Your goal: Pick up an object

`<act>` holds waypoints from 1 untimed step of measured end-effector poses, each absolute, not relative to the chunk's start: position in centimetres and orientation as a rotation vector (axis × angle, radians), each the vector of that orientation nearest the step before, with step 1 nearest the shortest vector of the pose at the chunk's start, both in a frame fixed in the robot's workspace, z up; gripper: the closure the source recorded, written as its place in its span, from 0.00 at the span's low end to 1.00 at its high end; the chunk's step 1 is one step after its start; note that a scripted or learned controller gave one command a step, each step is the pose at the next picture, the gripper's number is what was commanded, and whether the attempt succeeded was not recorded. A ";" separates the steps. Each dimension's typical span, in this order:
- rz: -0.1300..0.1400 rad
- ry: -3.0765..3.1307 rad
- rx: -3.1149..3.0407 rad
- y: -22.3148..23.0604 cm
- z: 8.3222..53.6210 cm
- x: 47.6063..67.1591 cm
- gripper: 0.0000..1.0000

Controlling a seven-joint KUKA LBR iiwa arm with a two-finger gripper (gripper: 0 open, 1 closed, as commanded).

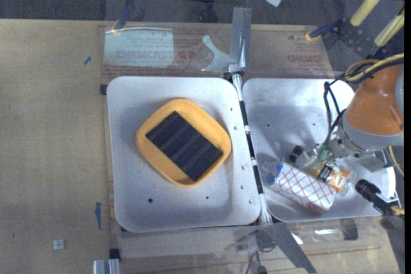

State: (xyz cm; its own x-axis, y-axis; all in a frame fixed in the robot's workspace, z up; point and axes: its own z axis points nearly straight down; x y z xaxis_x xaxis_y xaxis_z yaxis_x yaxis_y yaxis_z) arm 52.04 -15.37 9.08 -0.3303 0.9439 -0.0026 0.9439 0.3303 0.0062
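Starting at the left, the left bin (122, 157) lies with its right wall along the seam (246, 138), the line where the two bins meet. Well left of the seam, near the middle of that bin, a yellow tray (192, 110) sits turned at a slant, and a dark ribbed pad (184, 145) fills its hollow.

Just right of the seam, low in the right bin (282, 112), lies a small clear item with a blue end (275, 172). Touching it, one step further from the seam, a white box (305, 188) with a red check pattern lies flat and askew. Above the box, a little further from the seam, is a small black cap (295, 154). Further right again, an orange packet (338, 179) rests at the box's upper right corner.

The gripper (324, 160) hangs over the packet's near end, about as far from the seam as the packet. Whether it is spread, closed or pinching anything cannot be told, as the parts there blur together. Farthest from the seam, the arm (376, 112) with its orange band reaches in from the right.
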 end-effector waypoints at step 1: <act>0.007 2.549 1.819 -15.6 10.1 52.1 1.00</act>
State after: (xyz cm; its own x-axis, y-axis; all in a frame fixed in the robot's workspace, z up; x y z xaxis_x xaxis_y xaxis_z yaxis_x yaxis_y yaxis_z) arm 52.08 -15.62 10.13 -0.3251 0.9457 -0.0056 0.9456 0.3251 0.0097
